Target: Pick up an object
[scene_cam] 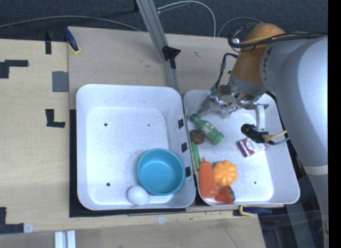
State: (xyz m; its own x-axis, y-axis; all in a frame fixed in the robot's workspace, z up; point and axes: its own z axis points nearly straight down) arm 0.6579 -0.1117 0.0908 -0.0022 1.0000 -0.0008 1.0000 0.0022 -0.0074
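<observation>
My gripper (217,103) hangs over the far left part of the right bin (282,180), just above and right of a green bottle (207,129) that lies on its side. A small brown lump (197,136) touches the bottle's left end, and a thin green stick (195,154) lies along the bin's left wall. Toward the front are an orange bottle-shaped toy (206,178), an orange pumpkin (225,172) and a red piece (227,194). A red and white packet (249,147) lies to the right. Nothing shows held in the gripper.
The left bin (106,108) holds a blue bowl (160,171) and a white ball (138,194) at its front right. A grey pole (154,23) slants down to the bins' far edge. The arm's body (303,92) covers the right bin's far right side.
</observation>
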